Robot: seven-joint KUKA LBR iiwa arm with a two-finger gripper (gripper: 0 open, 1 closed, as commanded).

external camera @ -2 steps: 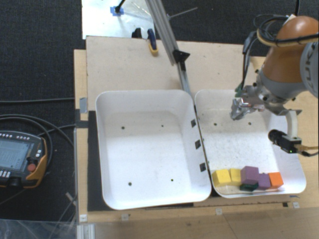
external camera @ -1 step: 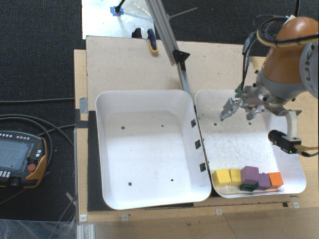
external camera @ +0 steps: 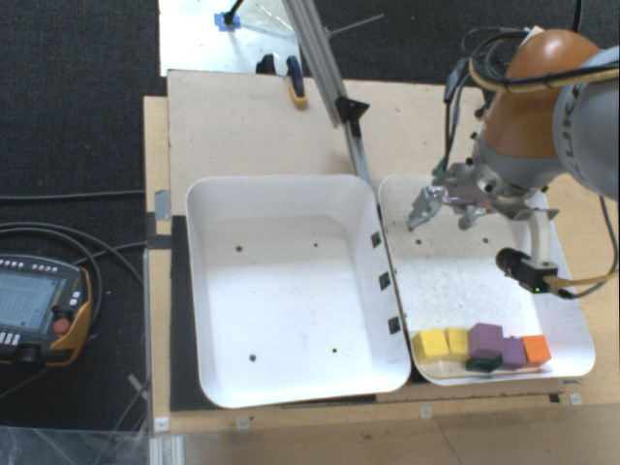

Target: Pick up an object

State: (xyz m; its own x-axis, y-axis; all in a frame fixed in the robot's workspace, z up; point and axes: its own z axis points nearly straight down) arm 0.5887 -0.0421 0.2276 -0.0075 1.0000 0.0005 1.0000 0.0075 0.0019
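A: End effector [external camera: 418, 213] status?
B: Hanging above the right bin [external camera: 455, 269], near its far-left corner. Cannot tell how it is set; nothing seen in it.
A: Objects?
B: Two yellow blocks [external camera: 441, 344], a purple block [external camera: 487, 338], a dark green piece [external camera: 482, 363] and an orange block [external camera: 536, 349], clustered along that bin's near edge.

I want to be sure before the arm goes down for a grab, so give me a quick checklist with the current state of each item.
1. Objects to pick are present: ok. A cluster of blocks lies along the right bin's near edge.
2. Pincer carries nothing: ok, nothing shows between its fingers.
3. Pincer above a block: not ok. It hangs over the right bin's far part, apart from the cluster.
4. Blocks spaced for a clean grasp: not ok, they touch each other.
5. Finger opening wide enough: cannot tell.
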